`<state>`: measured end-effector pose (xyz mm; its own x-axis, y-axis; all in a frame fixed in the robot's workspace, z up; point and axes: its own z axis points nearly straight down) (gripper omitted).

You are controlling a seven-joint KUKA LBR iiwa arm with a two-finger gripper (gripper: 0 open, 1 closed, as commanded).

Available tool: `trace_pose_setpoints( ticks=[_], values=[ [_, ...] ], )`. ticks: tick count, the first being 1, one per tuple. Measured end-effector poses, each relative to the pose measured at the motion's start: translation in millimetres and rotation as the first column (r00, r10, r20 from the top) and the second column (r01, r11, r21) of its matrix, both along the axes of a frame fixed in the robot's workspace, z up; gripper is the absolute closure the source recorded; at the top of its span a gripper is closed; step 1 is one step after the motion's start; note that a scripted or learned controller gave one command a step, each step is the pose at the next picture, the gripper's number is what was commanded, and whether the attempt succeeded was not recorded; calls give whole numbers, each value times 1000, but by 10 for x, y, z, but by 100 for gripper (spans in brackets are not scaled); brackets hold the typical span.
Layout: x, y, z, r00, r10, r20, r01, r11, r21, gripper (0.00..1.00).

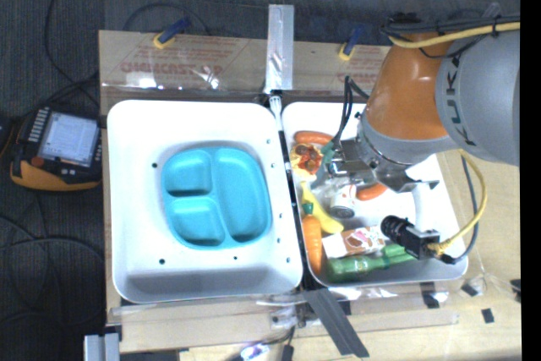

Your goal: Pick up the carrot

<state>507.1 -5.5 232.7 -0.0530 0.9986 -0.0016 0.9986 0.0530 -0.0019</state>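
Camera view shows the carrot (312, 237) by the right bin's (448, 270) left wall, near the front; my gripper (338, 173) sits above it, grip unclear; I should go down slowly, straight over it.

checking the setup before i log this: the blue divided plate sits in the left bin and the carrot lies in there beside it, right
Not quite. The blue divided plate does sit in the left bin, but the carrot lies in the right bin, near its left wall among the other food items. The camera view shows this.
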Motion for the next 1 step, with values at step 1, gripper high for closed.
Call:
trace_pose_setpoints(
  ticks=[1],
  values=[
    [188, -562, -499, 969, 245, -2, -245, 969, 1, 100]
  ],
)
